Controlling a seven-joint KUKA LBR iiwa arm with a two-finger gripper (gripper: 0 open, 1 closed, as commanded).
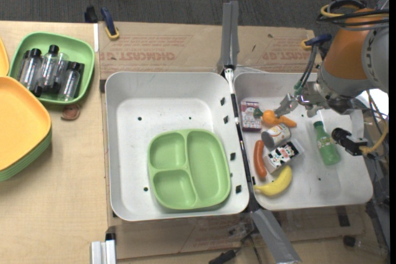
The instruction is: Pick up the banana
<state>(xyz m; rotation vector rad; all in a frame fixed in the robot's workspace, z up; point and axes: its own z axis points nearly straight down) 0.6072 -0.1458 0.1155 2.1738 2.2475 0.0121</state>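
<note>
One view, from above. Nothing of the pick looks done. Banana (275,182) lies at the right bin's (346,195) near edge, beside a hot dog (260,161), well below and just left of the gripper (286,106). Finger state: cannot tell. Gripper sits over a carrot (275,119). Left: reach, grasp, lift.

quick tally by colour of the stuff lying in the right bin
Yellow: 1, the banana
Orange: 1, the carrot-like piece
Red: 1, the sausage
Green: 1, the bottle
Purple: 1, the small packet
Mixed or printed: 2, the can and the card box
Total: 7
</note>
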